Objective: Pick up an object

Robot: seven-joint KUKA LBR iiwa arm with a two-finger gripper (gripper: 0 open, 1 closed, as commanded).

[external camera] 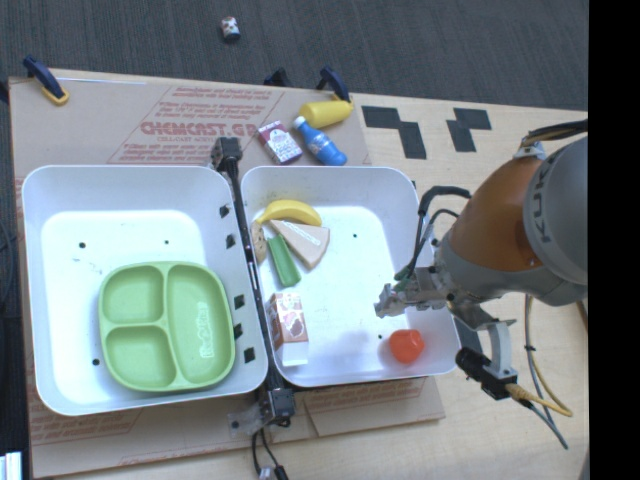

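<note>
The gripper hangs over the right bin, near its right wall; whether the fingers are released or clenched, I cannot tell. A red round object lies just below it, near the bin's front right corner. The banana lies at the back left.

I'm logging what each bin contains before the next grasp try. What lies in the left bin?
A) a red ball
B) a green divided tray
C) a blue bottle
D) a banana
B: the green divided tray lies in the left bin, while the banana and the red ball lie in the right bin, and the blue bottle lies outside on the cardboard.
</note>
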